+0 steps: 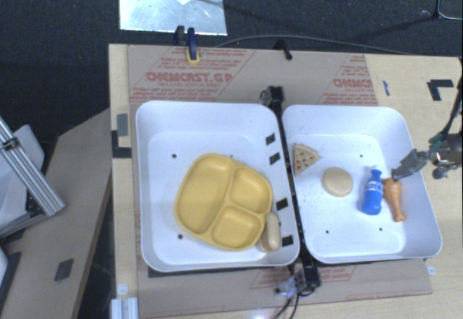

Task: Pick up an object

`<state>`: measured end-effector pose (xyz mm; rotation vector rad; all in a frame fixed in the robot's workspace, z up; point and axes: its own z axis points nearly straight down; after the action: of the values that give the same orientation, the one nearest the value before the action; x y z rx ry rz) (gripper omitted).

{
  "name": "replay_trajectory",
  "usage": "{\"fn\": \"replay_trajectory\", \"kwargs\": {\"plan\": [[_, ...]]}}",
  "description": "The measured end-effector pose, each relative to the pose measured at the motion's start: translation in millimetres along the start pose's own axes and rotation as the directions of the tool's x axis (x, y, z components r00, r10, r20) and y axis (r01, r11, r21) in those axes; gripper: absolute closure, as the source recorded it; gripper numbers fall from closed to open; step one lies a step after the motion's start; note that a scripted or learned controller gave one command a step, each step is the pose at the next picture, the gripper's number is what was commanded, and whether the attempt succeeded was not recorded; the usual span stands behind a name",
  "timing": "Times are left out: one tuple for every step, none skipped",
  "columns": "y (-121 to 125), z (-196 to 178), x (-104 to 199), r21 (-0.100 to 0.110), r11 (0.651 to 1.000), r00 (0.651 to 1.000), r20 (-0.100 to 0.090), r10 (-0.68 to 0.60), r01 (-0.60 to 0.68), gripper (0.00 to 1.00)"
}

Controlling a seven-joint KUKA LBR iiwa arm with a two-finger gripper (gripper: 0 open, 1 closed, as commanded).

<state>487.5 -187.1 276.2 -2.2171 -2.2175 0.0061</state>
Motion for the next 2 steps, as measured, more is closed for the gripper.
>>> {"fn": "replay_trajectory", "kwargs": {"plan": [[2, -5, 1, -0.009, 1.000, 1.000, 0.002, -0.003, 0.003, 0.00], [2, 58, 2, -0.004, 1.000, 1.000, 0.000, -0.001, 0.001, 0.00]]}}
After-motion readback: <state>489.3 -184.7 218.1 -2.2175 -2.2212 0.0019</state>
